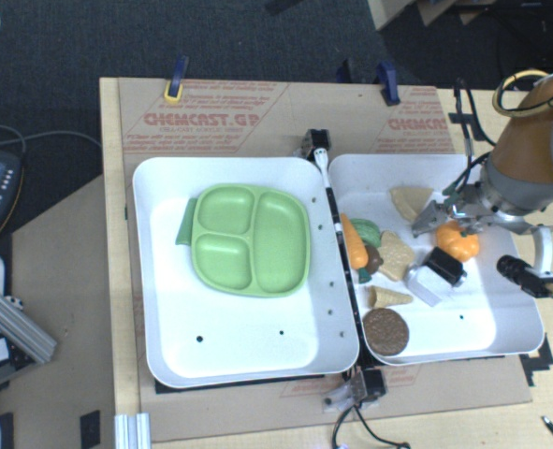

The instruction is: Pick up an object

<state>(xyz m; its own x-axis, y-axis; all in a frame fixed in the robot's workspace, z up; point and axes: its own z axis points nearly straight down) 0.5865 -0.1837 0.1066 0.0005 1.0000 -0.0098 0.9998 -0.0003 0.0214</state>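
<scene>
At the near rim of the right bin lies a brown disc. Farther in, the gripper hangs over an orange toy; whether its fingers are spread or closed cannot be told. Crowded neighbours could spoil a grasp. Beyond, cardboard, dark carpet.

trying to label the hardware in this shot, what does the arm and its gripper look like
The arm enters from the right: a rounded orange-tan band above a grey metallic wrist section. A yellowish cable loop arcs over its top, with thin dark cables running down its left side. The gripper is a grey metal assembly with dark parts. A black cylindrical piece sticks out lower right.
</scene>
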